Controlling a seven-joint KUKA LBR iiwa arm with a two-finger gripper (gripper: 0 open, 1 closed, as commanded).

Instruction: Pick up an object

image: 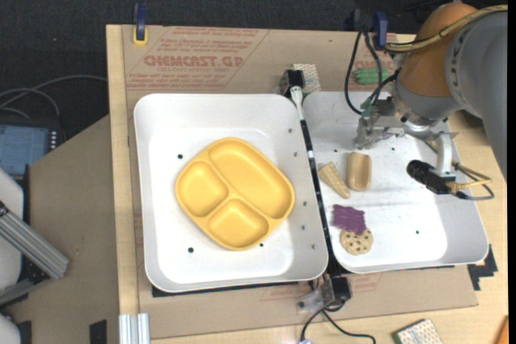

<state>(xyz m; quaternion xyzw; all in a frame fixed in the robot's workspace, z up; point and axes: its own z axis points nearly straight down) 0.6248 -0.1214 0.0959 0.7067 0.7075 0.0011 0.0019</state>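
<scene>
Above the right bin (pixel 451 246), arm's fingers (pixel 372 127) near the bread roll (pixel 359 171), spread unclear, nothing visibly held

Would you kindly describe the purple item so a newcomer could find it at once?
Start at the right-hand shallow white bin, the one without the yellow divided plate. Near its lower left, the flat purple piece lies just above a round speckled cookie and below two tan food pieces. It is the one purple thing in that bin.
</scene>
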